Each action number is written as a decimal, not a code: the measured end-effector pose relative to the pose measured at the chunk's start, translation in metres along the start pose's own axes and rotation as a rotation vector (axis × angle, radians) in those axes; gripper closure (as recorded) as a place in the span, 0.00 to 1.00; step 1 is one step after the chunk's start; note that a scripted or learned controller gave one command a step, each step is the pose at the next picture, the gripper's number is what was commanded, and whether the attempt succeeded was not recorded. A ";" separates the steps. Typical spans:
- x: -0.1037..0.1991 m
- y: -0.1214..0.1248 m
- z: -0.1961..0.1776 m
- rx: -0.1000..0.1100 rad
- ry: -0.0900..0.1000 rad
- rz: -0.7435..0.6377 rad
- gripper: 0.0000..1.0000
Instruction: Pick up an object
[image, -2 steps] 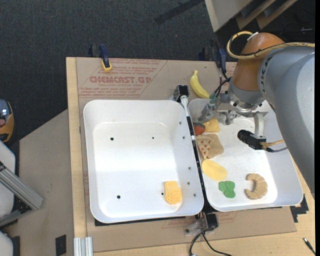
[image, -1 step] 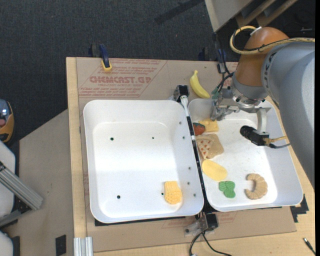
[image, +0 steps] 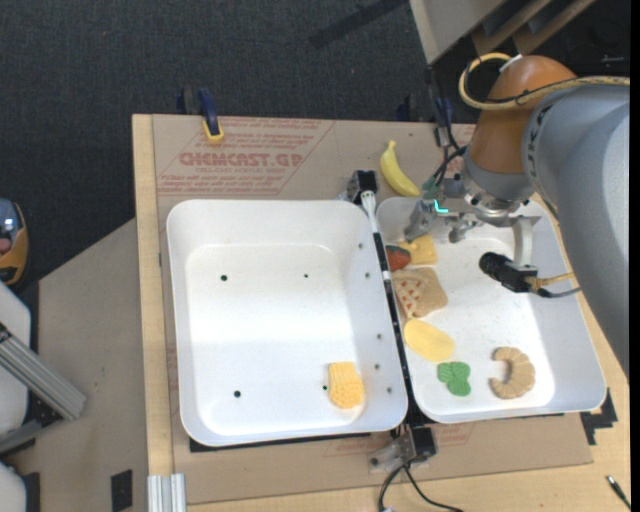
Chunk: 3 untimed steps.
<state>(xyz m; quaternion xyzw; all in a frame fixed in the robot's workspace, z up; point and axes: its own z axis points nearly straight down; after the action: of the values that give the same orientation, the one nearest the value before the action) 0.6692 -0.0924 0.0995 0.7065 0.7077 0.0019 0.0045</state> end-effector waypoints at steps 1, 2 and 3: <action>0.001 -0.003 0.015 0.011 0.003 0.000 0.00; 0.000 0.001 -0.002 -0.003 -0.001 0.000 1.00; 0.000 0.000 0.000 0.000 0.000 0.000 0.00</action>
<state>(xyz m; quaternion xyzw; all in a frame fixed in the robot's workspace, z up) 0.6692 -0.0921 0.0993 0.7063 0.7079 0.0019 0.0042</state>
